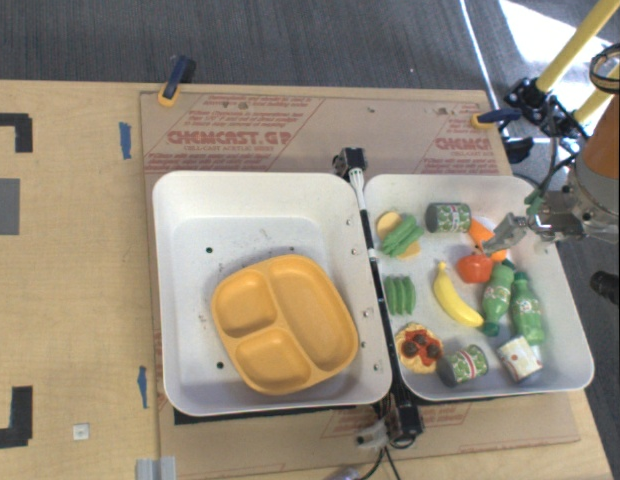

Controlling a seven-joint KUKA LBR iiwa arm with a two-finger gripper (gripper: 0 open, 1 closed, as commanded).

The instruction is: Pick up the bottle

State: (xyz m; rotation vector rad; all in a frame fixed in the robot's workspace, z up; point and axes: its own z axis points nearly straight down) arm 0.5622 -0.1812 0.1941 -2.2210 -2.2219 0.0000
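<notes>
Two green bottles lie side by side in the right bin (575, 338). One bottle (497, 294) lies just below a red tomato (475, 267); the other bottle (528, 309) lies to its right, with a pale label. My gripper (511, 230) reaches in from the right edge and hangs over the bin's upper right part, by an orange carrot (479, 232). It is above and apart from both bottles, with nothing visibly held.
The right bin also holds a dark green can (448, 217), a green pepper (398, 235), green beans (399, 293), a banana (455, 301), a pizza slice (420, 346), a second can (463, 364) and a white cup (520, 358). A yellow divided plate (282, 320) lies in the left bin (180, 268).
</notes>
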